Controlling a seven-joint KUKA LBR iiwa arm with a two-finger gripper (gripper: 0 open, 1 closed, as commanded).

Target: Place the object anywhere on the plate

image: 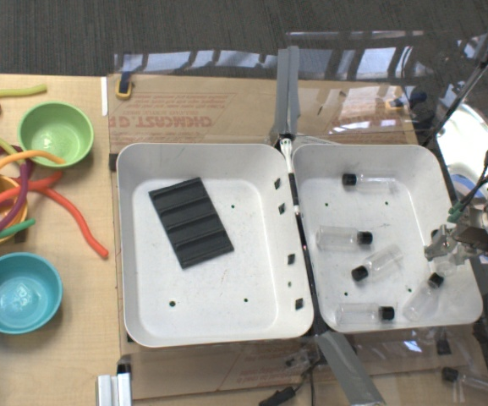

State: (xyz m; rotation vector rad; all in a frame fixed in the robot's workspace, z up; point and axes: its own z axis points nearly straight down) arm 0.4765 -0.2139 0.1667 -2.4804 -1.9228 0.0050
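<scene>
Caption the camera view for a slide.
Black plate in left bin; five clear vials in right bin.

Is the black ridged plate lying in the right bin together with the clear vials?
No, the black plate lies alone in the left bin; the vials are in the right bin.

Two white bins [134,227]; one black ridged plate [190,222]; five clear black-capped vials [348,238]; two bowls, green [56,134] and teal [18,290].

Metallic grey claw [448,245]; thin cables
</scene>
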